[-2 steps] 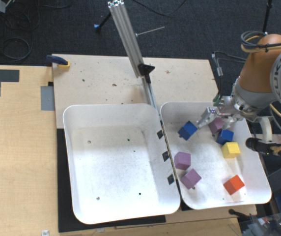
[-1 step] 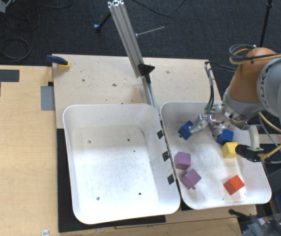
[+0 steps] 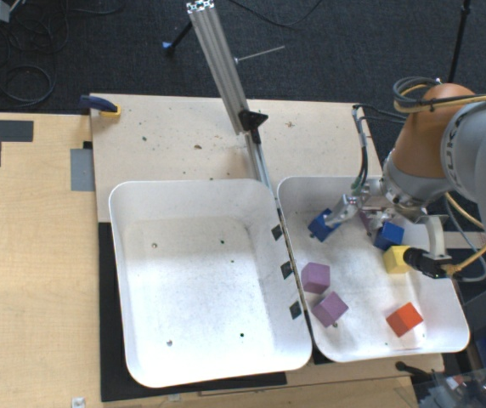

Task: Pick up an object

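Hand (image 3: 351,212) sits low in the right white bin (image 3: 447,334) on the pale wood worktop (image 3: 175,138); dark carpet lies behind. I cannot tell if it grips anything. A blue block (image 3: 320,225) touches its tip, tilted. Two purple blocks (image 3: 315,277) lie just below.

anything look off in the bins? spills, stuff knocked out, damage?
Nothing stands out. All the blocks sit inside the right bin: two purple blocks, an orange block, a yellow block and two blue blocks. The left bin shows only dark specks. The pincer hangs over the right bin.
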`<state>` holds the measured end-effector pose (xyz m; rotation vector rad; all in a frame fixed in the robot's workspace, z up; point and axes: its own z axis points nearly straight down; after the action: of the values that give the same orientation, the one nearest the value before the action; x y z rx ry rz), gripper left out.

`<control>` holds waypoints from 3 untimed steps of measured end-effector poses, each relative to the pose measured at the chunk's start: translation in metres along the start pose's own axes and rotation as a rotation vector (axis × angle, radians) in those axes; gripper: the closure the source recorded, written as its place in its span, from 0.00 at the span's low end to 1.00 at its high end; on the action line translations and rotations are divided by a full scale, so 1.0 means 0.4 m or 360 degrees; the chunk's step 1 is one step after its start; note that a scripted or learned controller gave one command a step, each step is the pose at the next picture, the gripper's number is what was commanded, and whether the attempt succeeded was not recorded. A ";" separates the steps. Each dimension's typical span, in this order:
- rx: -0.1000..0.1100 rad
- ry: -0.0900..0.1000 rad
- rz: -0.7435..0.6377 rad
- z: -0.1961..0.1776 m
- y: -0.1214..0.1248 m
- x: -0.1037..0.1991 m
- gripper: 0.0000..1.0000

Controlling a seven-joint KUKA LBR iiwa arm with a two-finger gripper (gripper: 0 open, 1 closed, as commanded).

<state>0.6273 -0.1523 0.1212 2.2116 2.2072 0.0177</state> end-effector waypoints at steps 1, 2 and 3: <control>0.0002 0.0004 0.0005 -0.019 0.000 0.000 1.00; 0.0028 0.0006 -0.0004 -0.125 0.007 0.002 1.00; 0.0027 0.0005 -0.0006 -0.241 0.011 -0.001 1.00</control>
<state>0.6297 -0.1525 0.2179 2.2178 2.2216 0.0023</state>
